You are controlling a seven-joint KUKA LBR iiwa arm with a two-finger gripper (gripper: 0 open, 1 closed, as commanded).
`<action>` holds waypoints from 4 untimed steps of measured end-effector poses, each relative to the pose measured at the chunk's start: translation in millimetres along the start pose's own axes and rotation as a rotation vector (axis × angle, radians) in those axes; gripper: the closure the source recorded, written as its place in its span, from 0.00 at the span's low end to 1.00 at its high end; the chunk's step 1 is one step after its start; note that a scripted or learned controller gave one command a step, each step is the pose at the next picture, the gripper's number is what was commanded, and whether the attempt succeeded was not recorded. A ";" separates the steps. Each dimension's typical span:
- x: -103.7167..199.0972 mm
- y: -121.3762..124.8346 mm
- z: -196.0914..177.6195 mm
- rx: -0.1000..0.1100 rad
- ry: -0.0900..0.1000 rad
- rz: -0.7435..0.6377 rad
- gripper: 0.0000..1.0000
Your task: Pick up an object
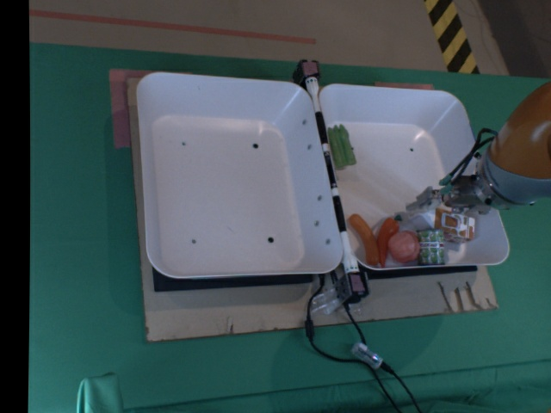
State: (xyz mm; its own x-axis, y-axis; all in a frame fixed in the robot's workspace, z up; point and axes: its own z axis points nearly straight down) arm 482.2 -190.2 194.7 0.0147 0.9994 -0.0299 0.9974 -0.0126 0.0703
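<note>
The claw (441, 198) hangs low over the right bin (405, 101), near that bin's right wall and toward its front end, with the orange band (525, 140) of the arm (516, 170) just behind it to the right. How far it is open cannot be told from this slant, and nothing can be seen gripped in it. Just below the claw, toward the front rim, lies an orange-and-white packet (456, 223), touching or nearly touching the claw's tip. Further to the front-left sit a green-and-white pack (431, 247), a red ball (403, 246), a red pepper (386, 235) and an orange carrot (365, 237), crowded together in the front corner against the rim. Well to the claw's left and farther back, a green bundle (342, 144) lies beside the divider (331, 179) between the bins. Between the claw and that bundle the right bin's floor is bare white. Beyond the divider, the left bin (172, 101) shows only its floor with a few dark dots.
</note>
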 end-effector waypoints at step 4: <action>-0.6 -1.1 1.1 0.004 0.002 0.002 0.00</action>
State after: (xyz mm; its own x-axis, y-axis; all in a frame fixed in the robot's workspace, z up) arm 481.2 -190.8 193.6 0.0171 0.9995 -0.0282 0.9977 -0.0152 0.0661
